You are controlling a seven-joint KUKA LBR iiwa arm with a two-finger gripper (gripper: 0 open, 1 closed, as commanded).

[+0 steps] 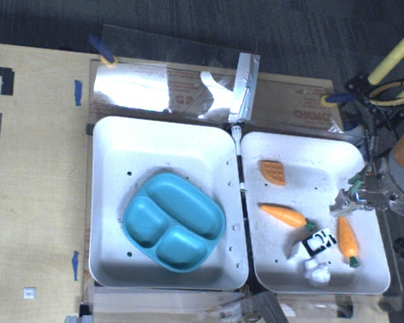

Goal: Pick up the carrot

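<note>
Two orange carrots lie in the right bin [308,149]. One carrot [282,215] lies near the bin's middle with its green end pointing right. The other carrot [348,238] lies near the right wall, running front to back. My gripper [348,200] hangs at the bin's right side, just beyond the far end of that second carrot, and seems close to or touching its tip. Nothing is visibly held in it.
In the right bin there are also an orange waffle-like piece [273,172] at the back, a black-and-white object [319,243] and a white lump [317,273] at the front. The left bin [119,143] holds a blue divided plate [174,220]. Cables crowd the far right.
</note>
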